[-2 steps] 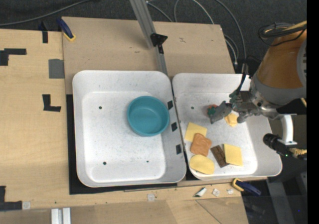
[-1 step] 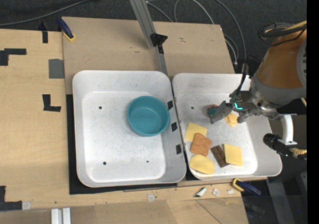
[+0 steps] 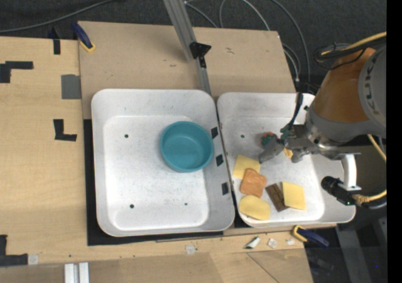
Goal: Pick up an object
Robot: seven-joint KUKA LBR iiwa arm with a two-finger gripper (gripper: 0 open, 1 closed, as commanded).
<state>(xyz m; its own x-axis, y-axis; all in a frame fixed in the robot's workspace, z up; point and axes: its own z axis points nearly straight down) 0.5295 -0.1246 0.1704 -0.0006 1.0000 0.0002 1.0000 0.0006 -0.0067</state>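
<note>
Yellow and orange food pieces (image 3: 253,182) lie in the right bin (image 3: 251,107), below and left of our gripper (image 3: 271,146). We cannot tell its finger state; it hangs just above them.

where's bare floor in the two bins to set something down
Left bin: bare floor on every side of the blue bowl, widest toward its left wall and front edge. Right bin: bare only along the back, behind the hand. Its front is crowded with the yellow, orange and brown pieces.
</note>
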